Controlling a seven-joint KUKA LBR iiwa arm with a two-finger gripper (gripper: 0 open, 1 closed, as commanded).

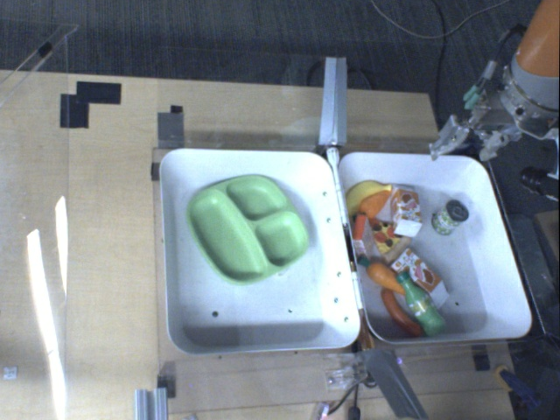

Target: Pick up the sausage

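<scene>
Your gripper (464,140) hangs spread and empty over the right bin's (490,182) far rim, because the sausage (398,311) lies wedged beneath the green bottle (418,300).

Probably a lab: bench (105,234), bins (262,335), cable (437,24)

Sausage (399,313) is partly under the green bottle (419,302), only its red-brown curve shows along the bin's near wall. Arm (535,64) is cut off by the top-right edge above the orange band, and the claw (464,138) is too blurred to read. Labels on the snack packets (405,212) and small jar (449,217) are too small to make out.
</scene>
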